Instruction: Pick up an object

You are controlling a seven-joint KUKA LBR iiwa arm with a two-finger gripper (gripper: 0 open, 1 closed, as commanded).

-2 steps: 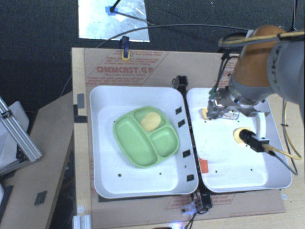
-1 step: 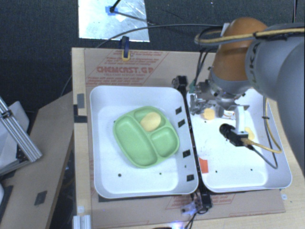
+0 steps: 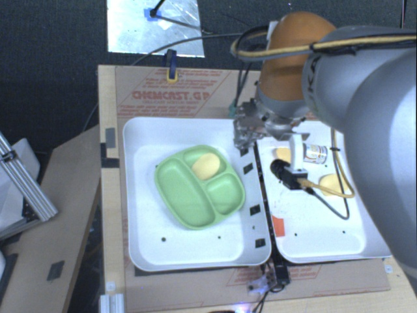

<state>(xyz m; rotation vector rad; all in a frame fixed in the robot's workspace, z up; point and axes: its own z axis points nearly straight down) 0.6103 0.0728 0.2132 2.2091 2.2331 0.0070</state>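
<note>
Pale yellow rounded object (image 3: 206, 166) lies untouched in a compartment of the green divided plastic plate (image 3: 189, 201) in the left white bin (image 3: 140, 240); the end effector (image 3: 245, 135) hovers at the bins' divider, its grip state impossible to tell, the pick apparently yet to come

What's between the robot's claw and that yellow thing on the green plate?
Only the plate's raised rim and bare white bin floor separate the gripper from the yellow thing, seen from overhead.
</note>
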